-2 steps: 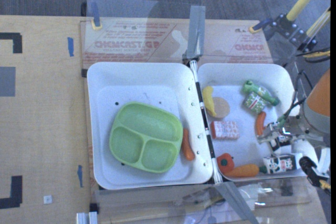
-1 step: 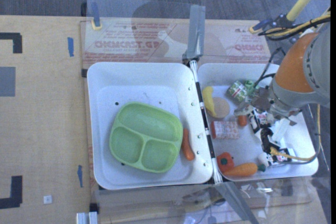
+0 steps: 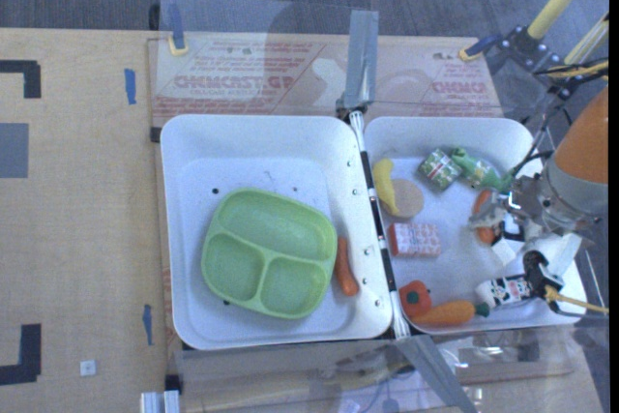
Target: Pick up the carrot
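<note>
- Green three-compartment plastic tray (image 3: 263, 252) lies in the left white bin (image 3: 184, 150).
- Small orange carrot (image 3: 344, 268) lies just right of the tray, against its edge.
- Gripper (image 3: 505, 216) sits well right of the tray, over the right white bin (image 3: 513, 132); fingers' state: cannot tell.

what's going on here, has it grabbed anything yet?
The grey KUKA arm with an orange band reaches in over the right edge of the right white bin, which holds a scatter of toy foods. The task is the carrot: one slim orange carrot lies in the left white bin, beside the green divided plastic plate, well away from the arm. Nothing is visibly held; the view does not let me read the gripper's state.
</note>
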Robot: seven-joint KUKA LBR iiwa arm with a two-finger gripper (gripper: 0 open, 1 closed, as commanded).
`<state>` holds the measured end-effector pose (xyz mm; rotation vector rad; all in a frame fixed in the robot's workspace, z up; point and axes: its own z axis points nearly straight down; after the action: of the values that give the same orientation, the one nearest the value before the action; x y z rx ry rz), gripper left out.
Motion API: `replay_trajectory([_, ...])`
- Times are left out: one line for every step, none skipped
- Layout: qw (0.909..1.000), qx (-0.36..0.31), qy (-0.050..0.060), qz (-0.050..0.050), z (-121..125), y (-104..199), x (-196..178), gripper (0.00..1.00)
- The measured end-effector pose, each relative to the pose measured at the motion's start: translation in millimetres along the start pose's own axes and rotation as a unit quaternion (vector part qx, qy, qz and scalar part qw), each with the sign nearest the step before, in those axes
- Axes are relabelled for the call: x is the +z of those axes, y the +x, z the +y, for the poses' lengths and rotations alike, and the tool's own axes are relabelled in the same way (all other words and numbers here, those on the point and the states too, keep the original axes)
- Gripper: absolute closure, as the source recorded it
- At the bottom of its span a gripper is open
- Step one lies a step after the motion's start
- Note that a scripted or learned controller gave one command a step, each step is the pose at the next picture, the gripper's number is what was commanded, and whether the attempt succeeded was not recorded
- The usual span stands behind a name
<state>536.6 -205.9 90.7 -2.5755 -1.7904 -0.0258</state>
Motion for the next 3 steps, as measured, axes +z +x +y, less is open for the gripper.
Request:
replay_trajectory([0.9672,-0.254,0.001,-0.008,47.3,54.3,5.4,0.0])
replay_trajectory([0.9082,-0.418,0.01,-0.009,55.7,108.8,6.1,0.0])
replay_trajectory([0.9597,-0.279,0.032,-0.005,93.9,82.8,12.0,0.0])
